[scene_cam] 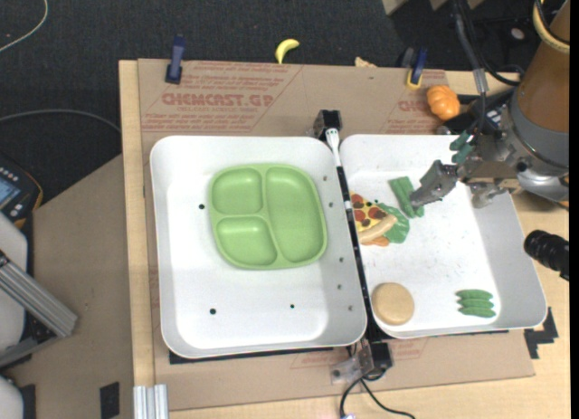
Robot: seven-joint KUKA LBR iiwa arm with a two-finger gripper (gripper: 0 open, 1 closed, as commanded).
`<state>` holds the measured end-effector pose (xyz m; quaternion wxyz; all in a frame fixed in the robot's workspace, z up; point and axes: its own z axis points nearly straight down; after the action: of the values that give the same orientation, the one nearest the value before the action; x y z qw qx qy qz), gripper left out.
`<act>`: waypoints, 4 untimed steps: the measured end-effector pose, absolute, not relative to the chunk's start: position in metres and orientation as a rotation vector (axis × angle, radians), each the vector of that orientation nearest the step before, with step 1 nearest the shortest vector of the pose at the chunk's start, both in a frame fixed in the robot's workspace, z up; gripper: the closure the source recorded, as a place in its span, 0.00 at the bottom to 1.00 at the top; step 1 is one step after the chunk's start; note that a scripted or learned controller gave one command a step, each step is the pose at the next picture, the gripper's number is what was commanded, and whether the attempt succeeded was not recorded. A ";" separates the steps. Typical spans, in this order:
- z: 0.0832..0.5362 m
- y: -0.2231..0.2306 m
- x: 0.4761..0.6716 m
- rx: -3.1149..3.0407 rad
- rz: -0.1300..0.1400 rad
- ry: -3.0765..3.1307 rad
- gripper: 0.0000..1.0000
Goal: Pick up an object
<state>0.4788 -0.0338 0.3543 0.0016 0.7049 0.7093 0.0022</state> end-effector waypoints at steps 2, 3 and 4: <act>0.510 -0.013 0.480 2.216 0.006 2.219 1.00; 0.537 0.068 0.479 2.209 0.009 2.230 1.00; 0.473 0.005 0.479 2.230 -0.007 2.217 1.00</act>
<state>0.4790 0.0050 0.4727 -0.0014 0.7091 0.7051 -0.0023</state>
